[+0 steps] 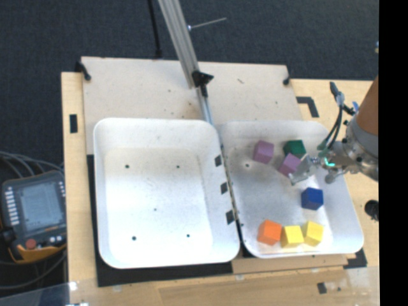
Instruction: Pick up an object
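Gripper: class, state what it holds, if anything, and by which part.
It cannot be told: the gripper sits against a purple cube, but no grasp is visible.

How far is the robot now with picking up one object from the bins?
Done: the gripper has reached into the right bin, beside a purple block. In hand: nothing visibly lifted; whether it grips that block is unclear. Left: grasping and raising one block. The blue block lies nearby.
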Controlling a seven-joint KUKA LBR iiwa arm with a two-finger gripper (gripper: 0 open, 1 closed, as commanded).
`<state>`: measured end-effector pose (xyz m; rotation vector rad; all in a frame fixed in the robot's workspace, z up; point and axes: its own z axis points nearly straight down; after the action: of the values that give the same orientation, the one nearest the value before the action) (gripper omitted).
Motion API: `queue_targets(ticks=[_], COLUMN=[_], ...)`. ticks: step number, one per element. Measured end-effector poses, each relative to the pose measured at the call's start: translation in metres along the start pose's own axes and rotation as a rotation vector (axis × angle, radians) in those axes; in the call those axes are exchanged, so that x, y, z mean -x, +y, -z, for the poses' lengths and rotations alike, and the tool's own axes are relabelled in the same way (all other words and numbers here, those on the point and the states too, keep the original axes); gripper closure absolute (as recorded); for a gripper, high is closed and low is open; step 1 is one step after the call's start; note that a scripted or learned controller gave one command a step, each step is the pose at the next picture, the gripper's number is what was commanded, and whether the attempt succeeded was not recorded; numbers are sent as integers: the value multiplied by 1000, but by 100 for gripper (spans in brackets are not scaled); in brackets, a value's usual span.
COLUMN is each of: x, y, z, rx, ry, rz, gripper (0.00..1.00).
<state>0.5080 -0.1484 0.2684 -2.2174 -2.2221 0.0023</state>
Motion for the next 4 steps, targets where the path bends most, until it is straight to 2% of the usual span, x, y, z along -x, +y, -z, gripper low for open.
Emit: queue_targets(ticks=[1, 2, 3, 4], x=[0, -1, 3, 0], y=[1, -2, -8, -7], z=[2, -60, -105, -167], rx=[5, -2, -1, -3], ry=[-1, -1, -1, 0], rz=[-2, -3, -4, -4], gripper=[0, 0, 0, 0])
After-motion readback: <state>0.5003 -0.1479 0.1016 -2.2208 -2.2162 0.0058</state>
